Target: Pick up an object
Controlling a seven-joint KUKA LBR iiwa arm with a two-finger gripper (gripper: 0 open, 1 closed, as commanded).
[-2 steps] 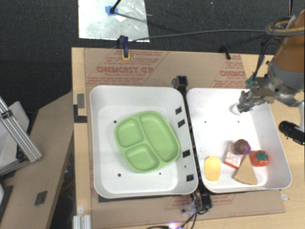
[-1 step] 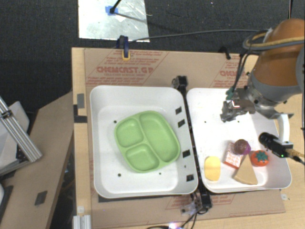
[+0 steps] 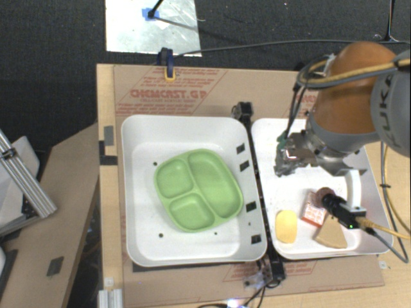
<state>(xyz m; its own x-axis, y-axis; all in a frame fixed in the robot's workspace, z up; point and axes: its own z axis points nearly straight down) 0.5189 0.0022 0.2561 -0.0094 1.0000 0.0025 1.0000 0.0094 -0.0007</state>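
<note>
Gripper hangs over the right bin, grip state unclear. Yellow piece, red box, tan wedge lie nearby. Green tray fills the left bin.

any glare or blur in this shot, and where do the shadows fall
Camera view: bright glare washes out the foil sheet at the top; the white left bin is evenly lit, with a soft shadow under the green divided plate; the arm's orange band looks slightly soft, and the arm shades the upper part of the right bin; the yellow object stays sharp.
</note>
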